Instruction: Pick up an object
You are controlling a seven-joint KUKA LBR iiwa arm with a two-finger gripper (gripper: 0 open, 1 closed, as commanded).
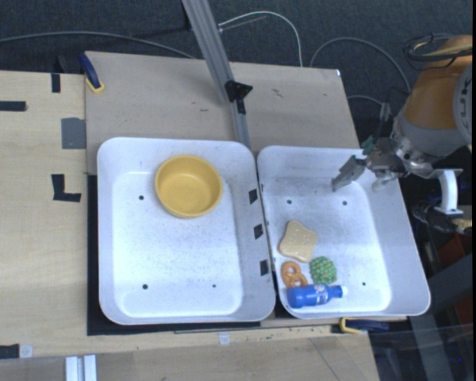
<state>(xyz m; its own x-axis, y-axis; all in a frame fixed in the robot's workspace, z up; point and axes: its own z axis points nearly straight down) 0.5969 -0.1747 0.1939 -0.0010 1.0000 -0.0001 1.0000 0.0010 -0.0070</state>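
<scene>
The right bin [381,236] holds a tan slice of toy bread [298,240], an orange pretzel [293,275], a green knobbly ball [323,270] and a blue bottle [313,295] lying on its side at the front rim. A yellow bowl [189,185] stands upright in the left bin [127,244]. My gripper [362,181] hangs over the back right part of the right bin, well behind the bread. It is open, with nothing between its fingers.
A grey pole [214,46] slants down to the back rim between the two bins. Cables [301,38] loop across the dark floor behind the bench. A blue and yellow clamp [91,74] sits at the board's back left corner.
</scene>
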